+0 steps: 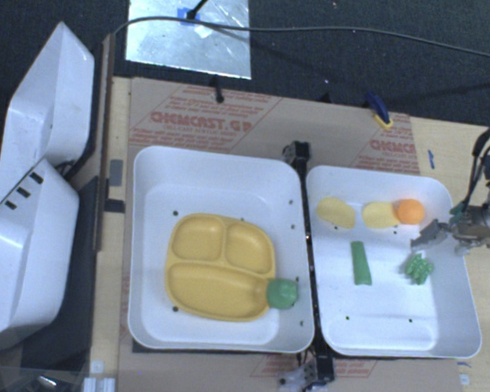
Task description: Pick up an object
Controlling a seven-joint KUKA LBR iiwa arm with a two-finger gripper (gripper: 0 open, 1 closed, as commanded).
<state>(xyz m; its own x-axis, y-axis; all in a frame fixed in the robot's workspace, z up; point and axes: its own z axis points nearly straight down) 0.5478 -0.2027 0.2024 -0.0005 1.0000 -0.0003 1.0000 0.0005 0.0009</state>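
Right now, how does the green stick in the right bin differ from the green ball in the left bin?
The green stick is long, flat and lighter green; the green ball is round and darker. The stick lies alone on bare bin floor; the ball sits against the yellow tray. Both are green.

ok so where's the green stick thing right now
In the camera view the green stick lies flat in the right bin, left of its centre, below the pale yellow piece and left of the green leafy piece.
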